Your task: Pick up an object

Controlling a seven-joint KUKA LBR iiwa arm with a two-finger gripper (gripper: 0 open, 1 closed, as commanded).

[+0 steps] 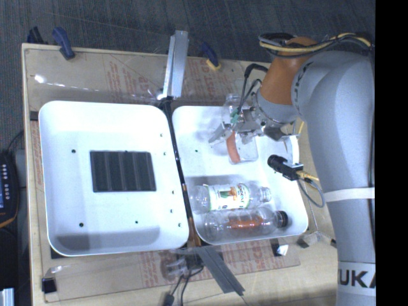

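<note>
Big grey arm [338, 139] leans in over the right bin [191, 132]; the left bin [64, 126] just has a dark grate [123, 171]. Two clear plastic bottles [233, 197] lie side by side along the right bin's near edge, and they look light, slick and crushable, so I'd grab one mid-body. The gripper [237, 132] sits over something small and orange [233, 149]. Honestly can't tell if the fingers are apart or clamped, too much clutter.

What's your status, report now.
Gripper down in right bin, over an orange-red object; grip unconfirmed. Two clear bottles lie along the bin's near side, apart from the gripper.
</note>
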